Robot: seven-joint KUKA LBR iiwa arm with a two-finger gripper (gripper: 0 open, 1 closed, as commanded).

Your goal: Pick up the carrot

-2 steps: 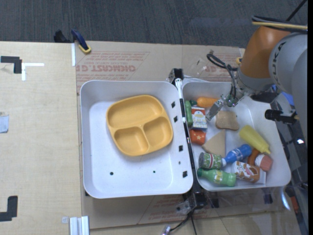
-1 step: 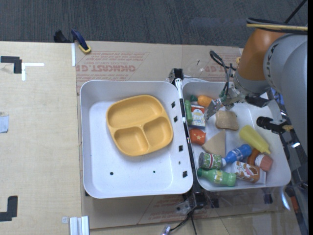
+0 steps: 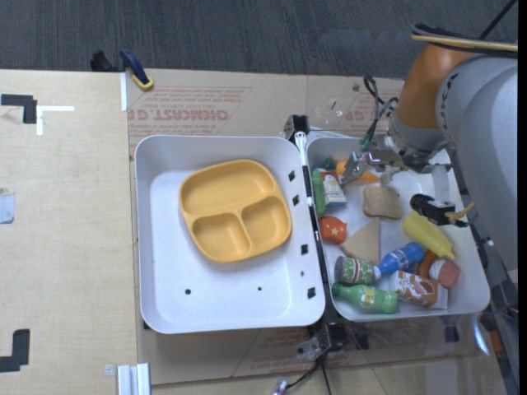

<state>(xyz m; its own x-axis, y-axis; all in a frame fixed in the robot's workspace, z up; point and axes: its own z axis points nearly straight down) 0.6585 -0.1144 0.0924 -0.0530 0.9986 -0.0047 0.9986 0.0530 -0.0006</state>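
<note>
The carrot [image 3: 370,172] shows as small orange patches at the far end of the right bin [image 3: 469,303], mostly hidden under the gripper. My gripper [image 3: 357,169] is low over that spot, reaching in from the right below the grey wrist and its orange band [image 3: 424,85]. Whether it is touching the carrot cannot be told.
The right bin is crowded: a green and white can [image 3: 328,189], a brown lump [image 3: 382,202], a red fruit [image 3: 333,230], a tan wedge [image 3: 364,241], a yellow bottle [image 3: 428,235], a blue bottle [image 3: 401,258] and a green bottle [image 3: 365,299]. A yellow divided plate [image 3: 235,208] lies in the left bin [image 3: 165,303].
</note>
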